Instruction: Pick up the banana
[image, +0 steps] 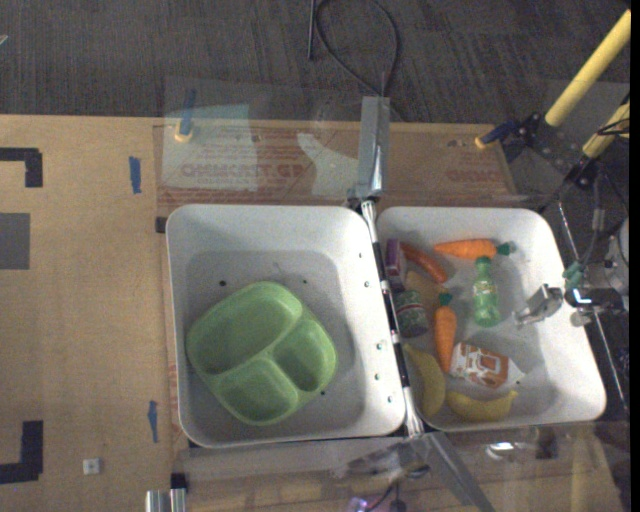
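The banana (482, 404) lies at six o'clock in the right bin (560, 240), touching a white snack packet (480, 366) at its twelve o'clock. At its nine o'clock lies a yellow-green fruit (428, 378). The gripper (545, 303) hovers at the banana's one o'clock, grasping nothing; how far it is open I cannot tell.

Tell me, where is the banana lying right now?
The banana lies in the right bin, near its front edge, just below the white and orange packet and beside a pale yellow-green fruit on its left.
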